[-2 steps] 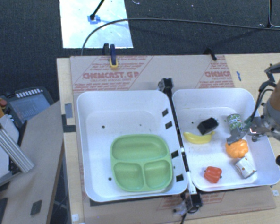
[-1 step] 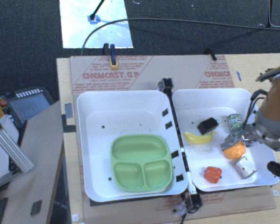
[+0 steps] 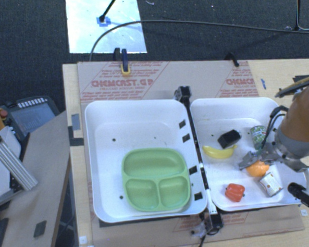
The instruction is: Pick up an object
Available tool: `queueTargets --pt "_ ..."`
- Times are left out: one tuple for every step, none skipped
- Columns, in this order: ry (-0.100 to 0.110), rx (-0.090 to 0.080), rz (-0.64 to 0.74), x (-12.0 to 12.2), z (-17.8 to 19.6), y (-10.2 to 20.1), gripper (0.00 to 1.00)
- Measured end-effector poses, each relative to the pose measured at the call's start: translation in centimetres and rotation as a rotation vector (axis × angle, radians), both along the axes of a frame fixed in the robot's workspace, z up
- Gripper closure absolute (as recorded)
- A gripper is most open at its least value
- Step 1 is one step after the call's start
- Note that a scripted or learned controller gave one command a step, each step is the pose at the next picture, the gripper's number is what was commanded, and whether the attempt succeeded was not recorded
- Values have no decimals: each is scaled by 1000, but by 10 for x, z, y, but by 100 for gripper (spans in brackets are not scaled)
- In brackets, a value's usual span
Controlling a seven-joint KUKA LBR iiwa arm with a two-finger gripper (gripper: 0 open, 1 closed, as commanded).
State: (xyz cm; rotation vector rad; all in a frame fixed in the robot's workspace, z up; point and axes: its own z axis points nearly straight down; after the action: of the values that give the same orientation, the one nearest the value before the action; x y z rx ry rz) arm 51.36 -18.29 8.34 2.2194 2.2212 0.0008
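The right bin holds several small items: a black block, a yellow banana, a green can, an orange fruit, a red pepper and a small white carton. My gripper reaches in from the right and is low in this bin. It sits directly over the upper edge of the orange, between the can and the carton. Its metal tip partly covers the fruit.
The left bin bears a green divided plate near its front. A black divider with clips runs between the bins. The arm's grey and orange body overhangs the right bin's far right side.
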Motion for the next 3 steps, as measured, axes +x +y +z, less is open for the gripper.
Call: queueTargets --pt "-6 -2 1 2 13 0 100" --pt "-4 -1 3 3 56 0 100" --pt "-5 -2 2 0 107 -10 100"
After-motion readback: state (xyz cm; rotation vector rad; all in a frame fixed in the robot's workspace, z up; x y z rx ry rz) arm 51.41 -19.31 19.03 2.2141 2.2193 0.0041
